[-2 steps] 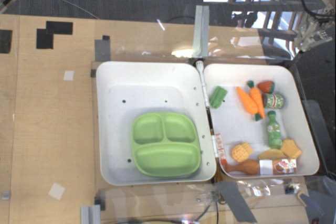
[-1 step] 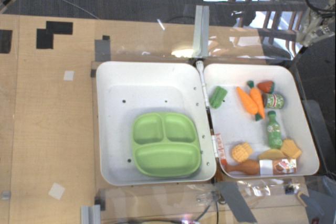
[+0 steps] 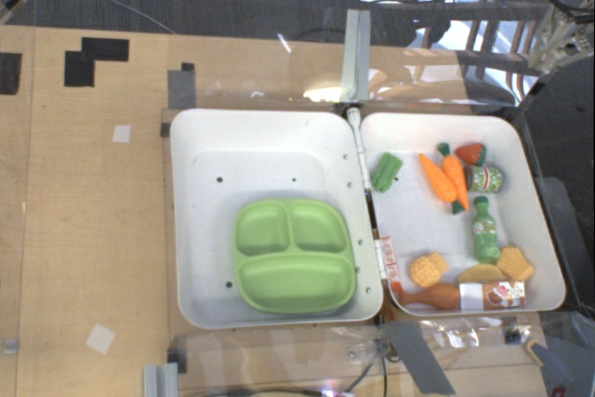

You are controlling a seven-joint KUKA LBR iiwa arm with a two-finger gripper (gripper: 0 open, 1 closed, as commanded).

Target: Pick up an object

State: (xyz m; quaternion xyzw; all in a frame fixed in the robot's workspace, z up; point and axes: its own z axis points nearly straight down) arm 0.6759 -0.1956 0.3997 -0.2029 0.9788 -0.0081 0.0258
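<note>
The right bin (image 3: 409, 139) holds several toy foods. A green pepper-like piece (image 3: 386, 171) lies near its left wall. Two orange carrots (image 3: 444, 179) lie side by side in the middle, beside a red strawberry (image 3: 471, 152) and a small green can (image 3: 486, 178). A green bottle (image 3: 484, 231) lies below them. Along the front edge are a yellow corn piece (image 3: 428, 270), a brown drumstick (image 3: 437, 296), a small carton (image 3: 503, 294) and yellow cheese pieces (image 3: 514, 262).
The left bin (image 3: 204, 144) carries a green divided plate (image 3: 294, 255) toward its front. A metal post (image 3: 356, 60) stands behind the seam between the bins. Wooden bench surface spreads to the left.
</note>
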